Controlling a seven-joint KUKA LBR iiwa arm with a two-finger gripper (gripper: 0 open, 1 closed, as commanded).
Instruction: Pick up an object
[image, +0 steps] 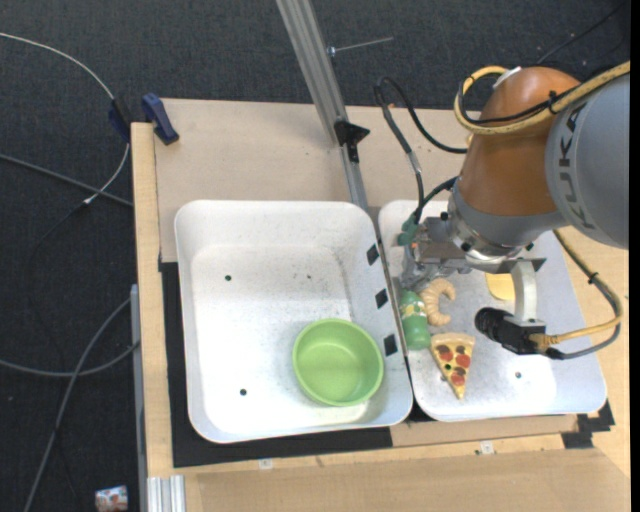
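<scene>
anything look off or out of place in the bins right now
Nothing looks spilled or damaged. The green bowl sits upright in the left bin. In the right bin, the pizza slice, the croissant and a green bottle crowd its left wall, under the gripper.

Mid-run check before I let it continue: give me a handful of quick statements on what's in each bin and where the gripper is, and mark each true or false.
1. The green bowl sits in the left bin. True.
2. The pizza slice lies in the left bin. False: it lies in the right bin, near its front edge.
3. The gripper is over the right bin. True, near that bin's left wall.
4. The croissant sits inside the green bowl. False: it lies in the right bin, just beyond the pizza slice.
5. The green bottle lies along the right bin's left wall. True.
6. The arm reaches over the left bin. False: it is above the right bin.
</scene>
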